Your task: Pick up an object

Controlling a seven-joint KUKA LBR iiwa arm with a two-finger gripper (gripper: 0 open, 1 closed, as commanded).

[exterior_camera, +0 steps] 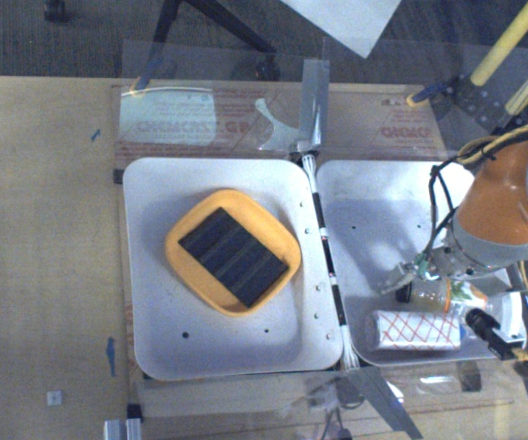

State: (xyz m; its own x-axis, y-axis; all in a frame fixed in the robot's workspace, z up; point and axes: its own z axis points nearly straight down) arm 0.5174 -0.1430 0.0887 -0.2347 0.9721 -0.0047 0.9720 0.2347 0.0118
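My gripper (422, 276) is low in the right bin (374, 209), near its front right part. Right under it lies a small clear object with green and orange bits (440, 292), partly hidden by the wrist. A white box with a red criss-cross pattern (417, 330) lies flat just in front of the gripper, against the bin's front wall. Whether anything is held is hidden from this angle. In the middle of the left bin (154, 328) rests a yellow rounded dish with a dark ridged inset (233, 250).
A metal divider (313, 108) stands behind the seam between the bins. The wooden bench (44, 246) stretches to the left. The arm's orange band (502, 200) looms over the right bin's right side.
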